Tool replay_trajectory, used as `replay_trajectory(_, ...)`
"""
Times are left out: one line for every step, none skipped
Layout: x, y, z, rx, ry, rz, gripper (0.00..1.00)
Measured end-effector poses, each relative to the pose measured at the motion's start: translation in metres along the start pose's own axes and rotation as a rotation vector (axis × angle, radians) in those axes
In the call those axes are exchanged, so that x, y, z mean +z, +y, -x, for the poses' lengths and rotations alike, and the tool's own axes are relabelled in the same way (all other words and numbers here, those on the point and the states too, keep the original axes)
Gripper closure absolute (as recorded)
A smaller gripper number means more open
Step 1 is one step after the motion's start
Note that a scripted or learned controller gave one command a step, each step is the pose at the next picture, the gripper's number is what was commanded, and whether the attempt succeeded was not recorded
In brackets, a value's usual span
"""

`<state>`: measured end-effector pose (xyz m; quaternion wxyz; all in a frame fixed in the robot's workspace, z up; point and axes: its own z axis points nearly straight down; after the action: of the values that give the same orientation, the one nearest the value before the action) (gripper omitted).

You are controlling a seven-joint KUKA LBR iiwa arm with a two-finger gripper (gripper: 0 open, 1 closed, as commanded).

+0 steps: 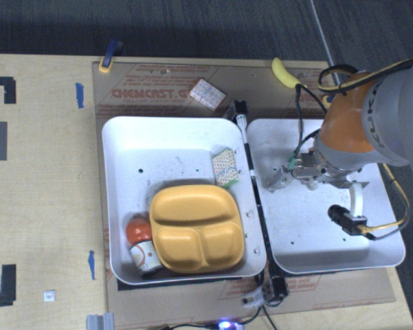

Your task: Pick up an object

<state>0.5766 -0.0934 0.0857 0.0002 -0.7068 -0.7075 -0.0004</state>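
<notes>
Two shallow white bins side by side on a cardboard sheet, left bin (pixel 113 184) and right bin (pixel 371 253). Over the right bin, the grey arm (pixel 388 126) with its orange band, coming in from the right edge. Low above that bin's floor near its left wall, the gripper (pixel 280 176), pointing toward the divider between the bins; too small and too shadowed to tell whether released or clenched, and nothing visible in its grasp. Below the wrist, a black fitting (pixel 345 217) with a yellow cable looping over the bin's right rim. In the left bin, all the things to pick: a yellow divided tray (pixel 196 227) lying flat in the near half, close to the right wall; just beside its left edge, touching or nearly so, a small container (pixel 141 245) with an orange-red top and a white patterned body, lying tilted in the near-left corner; behind the tray, against the right wall, a pale patterned packet (pixel 225 166) standing at a slant. Well apart from the gripper, all three. On the cardboard behind the bins, a small patterned card (pixel 207 93) and a yellow curved piece (pixel 285 73). At the cardboard's far-left corner, a blue clamp (pixel 110 53).
</notes>
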Motion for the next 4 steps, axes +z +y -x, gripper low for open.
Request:
replay_trajectory(0.000,0.018,-0.001,0.001,-0.001,0.002,0.00)
replay_trajectory(0.000,0.043,-0.001,0.000,-0.001,0.002,0.00)
replay_trajectory(-0.004,0.084,0.098,0.002,-0.003,-0.002,0.00)
replay_trajectory(-0.016,0.085,0.098,-0.001,-0.007,0.001,1.00)
